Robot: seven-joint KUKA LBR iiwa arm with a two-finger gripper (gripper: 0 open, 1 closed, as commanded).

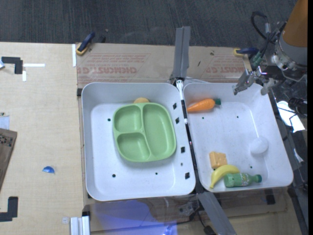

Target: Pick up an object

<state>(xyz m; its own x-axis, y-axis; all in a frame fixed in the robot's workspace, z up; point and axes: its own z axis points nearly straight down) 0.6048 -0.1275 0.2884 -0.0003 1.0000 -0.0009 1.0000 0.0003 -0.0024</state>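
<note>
Plate (145, 131) first, on my left — one green tray with three compartments, sitting in the left bin (98, 180). In the right bin (234, 126) I count one orange carrot (201, 105) with a green top near the far wall, one tan block (218, 159), one yellow banana (222, 173) and one green bottle (240, 179) — clustered at the near edge. The gripper (252, 77) hovers over the far right corner, fingers spread, holding nothing.

Two bins side by side at mid-frame, gripper at upper right.

The left bin (93, 146) holds a divided plate (145, 131) with a small object (141, 100) behind it. In the right bin (274, 131), a carrot (203, 105) lies at upper left, a ball (258, 146) at right, and a block (218, 159), banana (223, 173) and bottle (241, 179) along the lower edge. The gripper (250, 78) hangs over that bin's upper right corner.
</note>
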